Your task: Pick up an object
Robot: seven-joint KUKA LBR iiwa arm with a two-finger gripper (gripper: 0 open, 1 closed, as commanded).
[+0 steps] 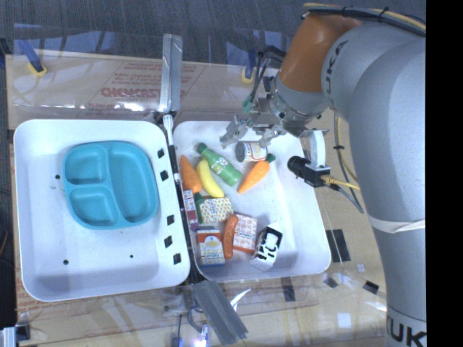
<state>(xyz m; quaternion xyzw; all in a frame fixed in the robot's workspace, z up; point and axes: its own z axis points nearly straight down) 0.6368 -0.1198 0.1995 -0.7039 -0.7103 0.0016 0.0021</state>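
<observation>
My gripper [250,134] hangs over the far part of the right bin [304,226], at the end of the grey arm with its orange band [312,49]. Right under it is a small can [254,151] with a light label; I cannot make out whether it is held. Just in front lie an orange carrot [253,176], a green bottle [221,165] and a yellow banana [209,180]. A second carrot [189,173] lies along the bin's left wall.
Nearer the front of the right bin lie a patterned box [215,210], a juice carton [210,246], an orange stick [229,237], a snack packet [246,233] and a black-and-white item [268,246]. The left bin [43,259] holds a blue divided plate [110,183].
</observation>
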